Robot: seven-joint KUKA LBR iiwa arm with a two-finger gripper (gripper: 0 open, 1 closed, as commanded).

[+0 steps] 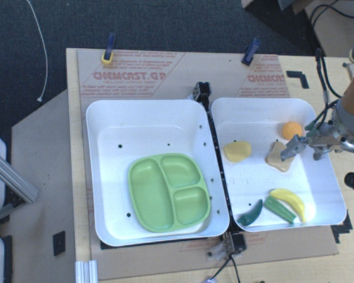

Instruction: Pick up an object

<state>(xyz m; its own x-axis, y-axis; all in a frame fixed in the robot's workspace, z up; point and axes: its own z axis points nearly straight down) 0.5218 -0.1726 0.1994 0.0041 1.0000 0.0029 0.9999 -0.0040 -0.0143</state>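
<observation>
Near edge, right bin [327, 184]: banana [290, 201], green pepper [251, 213]. Farther: gripper [296, 148] over tan bread piece [277, 158], orange ball [292, 130] beyond. Finger state: cannot tell. Approach step, likely; next needs descent, then closing squarely on bread.

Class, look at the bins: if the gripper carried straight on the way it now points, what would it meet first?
Most likely the tan block in the right bin: the gripper points down-left just above it, though depth is hard to judge.
</observation>
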